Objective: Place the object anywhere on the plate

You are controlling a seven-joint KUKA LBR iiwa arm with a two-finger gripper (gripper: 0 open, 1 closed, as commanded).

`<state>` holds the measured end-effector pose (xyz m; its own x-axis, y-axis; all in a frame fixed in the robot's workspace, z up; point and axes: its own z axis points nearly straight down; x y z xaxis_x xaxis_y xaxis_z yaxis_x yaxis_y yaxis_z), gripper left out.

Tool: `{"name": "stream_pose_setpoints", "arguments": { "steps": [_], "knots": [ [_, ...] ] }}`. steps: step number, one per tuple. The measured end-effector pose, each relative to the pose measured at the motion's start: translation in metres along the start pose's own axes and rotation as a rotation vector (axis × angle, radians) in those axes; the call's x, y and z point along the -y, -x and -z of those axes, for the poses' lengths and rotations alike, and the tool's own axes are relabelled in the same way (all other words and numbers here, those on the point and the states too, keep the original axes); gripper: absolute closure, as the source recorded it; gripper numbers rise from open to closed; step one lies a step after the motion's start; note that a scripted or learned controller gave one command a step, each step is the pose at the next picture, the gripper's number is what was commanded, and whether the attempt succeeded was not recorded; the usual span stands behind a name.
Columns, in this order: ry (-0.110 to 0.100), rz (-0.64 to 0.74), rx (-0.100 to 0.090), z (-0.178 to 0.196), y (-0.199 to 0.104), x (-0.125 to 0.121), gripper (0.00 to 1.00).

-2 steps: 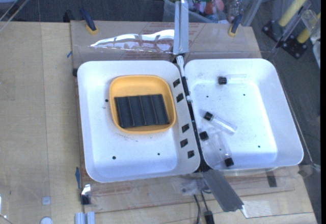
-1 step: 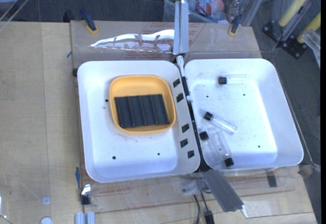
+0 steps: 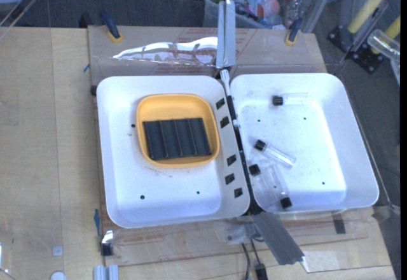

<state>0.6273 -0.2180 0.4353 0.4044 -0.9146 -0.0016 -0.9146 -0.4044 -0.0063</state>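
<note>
The left bin (image 3: 127,189) lies on the far side from where the arm reaches in, and it bears a yellow plate (image 3: 149,107) with rounded corners, set a little toward the bin's back wall. A black ribbed block (image 3: 176,138) lies flat on the plate, wholly inside its rim and nearer the front edge, with its ridges running front to back.

The right bin (image 3: 331,145), on the arm's own side, holds small clear tubes with black caps. One tube (image 3: 291,99) lies near the back wall. A second tube (image 3: 275,153) lies slantwise near the middle. Further clear pieces with black caps (image 3: 284,202) lie toward the front corner by the divider, but their outlines are too faint against the white to count surely.

A row of small black tabs (image 3: 227,142) runs along the seam where the two bins meet.

How the gripper stands, spread or pressed together, cannot be told.
</note>
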Motion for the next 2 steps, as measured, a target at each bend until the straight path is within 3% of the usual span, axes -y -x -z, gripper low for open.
{"name": "stream_pose_setpoints", "arguments": {
  "steps": [1,2],
  "knots": [
    [0.001,0.3,0.0,-0.001,0.004,0.012,1.0],
    [0.001,0.614,0.001,-0.001,-0.01,0.04,1.0]
  ]
}}
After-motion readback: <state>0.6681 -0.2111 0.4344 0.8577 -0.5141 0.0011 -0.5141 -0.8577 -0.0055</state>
